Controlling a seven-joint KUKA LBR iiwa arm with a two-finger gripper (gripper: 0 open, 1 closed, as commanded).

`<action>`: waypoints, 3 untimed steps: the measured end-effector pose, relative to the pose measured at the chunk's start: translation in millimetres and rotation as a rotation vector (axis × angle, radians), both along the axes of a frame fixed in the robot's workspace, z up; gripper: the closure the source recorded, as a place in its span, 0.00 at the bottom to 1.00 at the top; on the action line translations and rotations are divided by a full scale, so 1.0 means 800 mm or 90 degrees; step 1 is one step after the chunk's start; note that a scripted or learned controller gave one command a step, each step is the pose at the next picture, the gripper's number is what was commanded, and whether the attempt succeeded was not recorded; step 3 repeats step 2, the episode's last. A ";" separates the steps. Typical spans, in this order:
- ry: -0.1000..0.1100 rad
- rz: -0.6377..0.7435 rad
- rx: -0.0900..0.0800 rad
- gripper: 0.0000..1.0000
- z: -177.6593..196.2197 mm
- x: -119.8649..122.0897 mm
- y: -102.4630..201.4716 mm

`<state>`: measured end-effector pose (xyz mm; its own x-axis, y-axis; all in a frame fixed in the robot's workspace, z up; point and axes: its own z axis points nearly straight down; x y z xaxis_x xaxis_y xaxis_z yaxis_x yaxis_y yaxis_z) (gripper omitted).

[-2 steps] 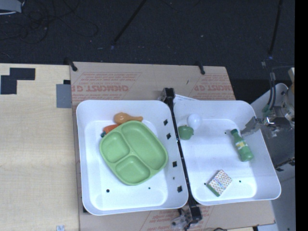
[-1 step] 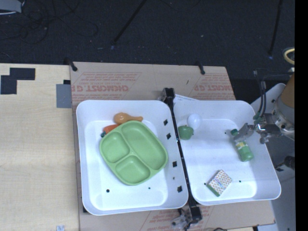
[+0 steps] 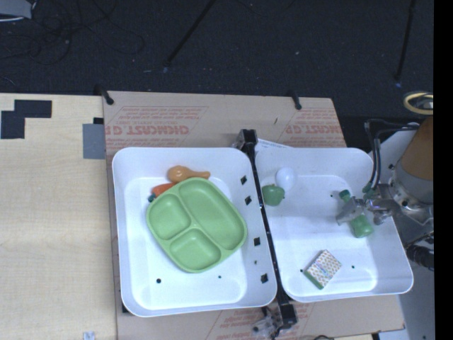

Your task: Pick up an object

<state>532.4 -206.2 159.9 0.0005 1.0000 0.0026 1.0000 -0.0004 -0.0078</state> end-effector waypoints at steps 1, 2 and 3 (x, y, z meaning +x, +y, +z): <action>-0.006 0.002 -0.002 0.00 -0.060 0.015 0.002; -0.007 0.000 -0.003 1.00 -0.044 0.015 0.000; -0.007 0.000 -0.003 1.00 -0.044 0.015 0.000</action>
